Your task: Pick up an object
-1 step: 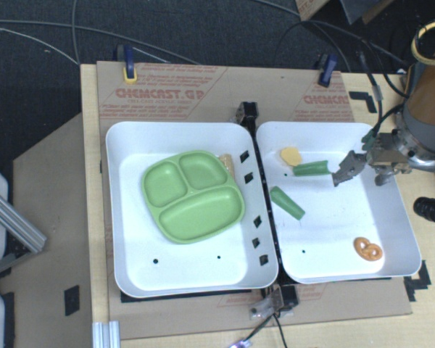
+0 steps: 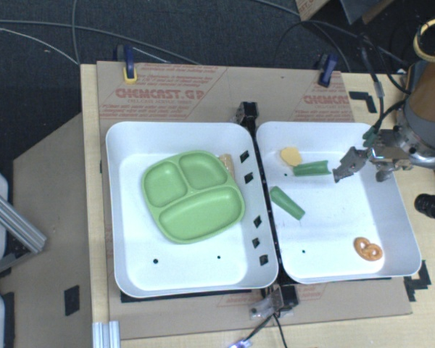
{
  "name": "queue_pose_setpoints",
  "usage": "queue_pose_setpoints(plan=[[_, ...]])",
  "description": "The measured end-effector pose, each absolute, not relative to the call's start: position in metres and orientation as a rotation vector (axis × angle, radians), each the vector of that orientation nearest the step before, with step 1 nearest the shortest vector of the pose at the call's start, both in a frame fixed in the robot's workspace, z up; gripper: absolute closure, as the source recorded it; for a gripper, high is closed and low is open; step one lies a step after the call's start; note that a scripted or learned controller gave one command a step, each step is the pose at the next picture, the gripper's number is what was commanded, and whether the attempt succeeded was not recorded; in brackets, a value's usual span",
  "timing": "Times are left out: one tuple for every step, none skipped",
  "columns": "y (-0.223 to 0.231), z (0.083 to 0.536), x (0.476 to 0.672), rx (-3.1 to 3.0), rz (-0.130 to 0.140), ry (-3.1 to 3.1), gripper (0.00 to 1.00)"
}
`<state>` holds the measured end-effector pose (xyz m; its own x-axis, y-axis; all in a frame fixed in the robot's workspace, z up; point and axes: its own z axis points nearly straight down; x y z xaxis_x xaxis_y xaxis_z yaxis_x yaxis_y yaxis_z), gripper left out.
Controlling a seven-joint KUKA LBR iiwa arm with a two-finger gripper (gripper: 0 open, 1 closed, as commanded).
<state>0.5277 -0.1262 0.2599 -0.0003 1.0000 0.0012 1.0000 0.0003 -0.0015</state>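
In the right bin [image 2: 391,216] lie a yellow chunk [image 2: 291,155], a dark green stick [image 2: 310,168], a lighter green stick [image 2: 286,202] and an orange pretzel-like ring [image 2: 367,249]. My gripper [image 2: 364,170] hangs over the bin's upper right part, just right of the dark green stick. Its two dark fingers [image 2: 346,165] are spread apart, open, with nothing between them. The left finger's tip is close to the right end of the dark green stick; I cannot tell if they touch.
The left bin [image 2: 130,252] holds a green divided plate [image 2: 194,194] with a small tan piece [image 2: 227,164] at its upper right edge. A black divider with clips [image 2: 255,194] runs between the bins. Cables trail over the arm at the right.
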Motion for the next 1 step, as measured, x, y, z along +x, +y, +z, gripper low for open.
queue_pose_setpoints(plan=[[-0.1251, 0.2153, 0.5206, -2.217, 0.005, -2.217, 0.00]])
